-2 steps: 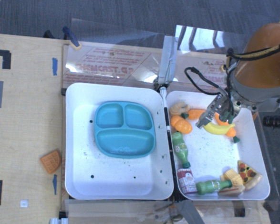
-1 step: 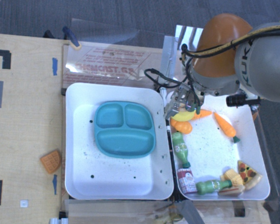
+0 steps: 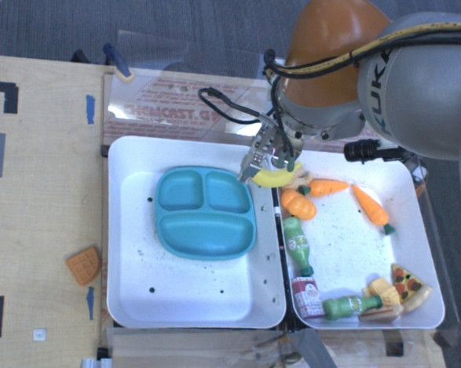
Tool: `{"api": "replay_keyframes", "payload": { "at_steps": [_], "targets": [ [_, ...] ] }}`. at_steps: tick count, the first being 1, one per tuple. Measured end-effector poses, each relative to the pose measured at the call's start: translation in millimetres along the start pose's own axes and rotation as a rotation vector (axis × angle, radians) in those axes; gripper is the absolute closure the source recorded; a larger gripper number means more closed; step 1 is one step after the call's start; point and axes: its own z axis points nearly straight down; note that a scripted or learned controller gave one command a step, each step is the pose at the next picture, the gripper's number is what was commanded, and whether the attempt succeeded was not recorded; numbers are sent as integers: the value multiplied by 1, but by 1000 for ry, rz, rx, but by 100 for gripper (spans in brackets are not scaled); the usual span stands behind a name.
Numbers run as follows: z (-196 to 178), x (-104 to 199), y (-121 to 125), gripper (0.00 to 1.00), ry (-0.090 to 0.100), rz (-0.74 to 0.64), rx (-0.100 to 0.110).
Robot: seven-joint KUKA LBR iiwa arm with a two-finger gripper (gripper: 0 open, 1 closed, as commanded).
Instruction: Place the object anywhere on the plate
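Looking down: a slanted overhead view of a pale wooden desk (image 3: 32, 205) carrying two shallow white bins side by side.
Arm: a grey robot arm with an orange band (image 3: 336, 29) reaches in from the right edge of the view and ends above the rim where the two bins meet.
End effector: the metal two-finger end effector (image 3: 265, 167) points down at the top of that shared rim; its fingers look pinched on one end of a small yellow toy banana (image 3: 277, 177), though the contact is small and partly hidden.
Banana position: it sits at the dividing rim, just beside the plate's upper right corner, not over the plate yet.
Plate: a blue plastic plate with three compartments (image 3: 205, 213) lies in the left white bin (image 3: 128, 290); nothing rests on it.
Right bin: the right white bin (image 3: 422, 256) holds two orange toy carrots (image 3: 325, 187), a rounded orange piece (image 3: 300, 205), two green toy bottles (image 3: 297, 243), a red-labelled can (image 3: 308, 296) and a toy pizza slice (image 3: 408, 284).
Outside the bins: a small brown waffle-like square (image 3: 84, 264) lies on the desk, left of the left bin.
Progress: judging from this, the pick appears done and the carry is nearly over; what remains is a short move left over the plate, lowering and release.
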Motion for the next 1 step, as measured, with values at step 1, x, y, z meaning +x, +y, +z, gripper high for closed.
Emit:
{"api": "replay_keyframes", "payload": {
  "at_steps": [1],
  "targets": [
    [62, 23, 43, 100, 10, -376, 4]
  ]
}}
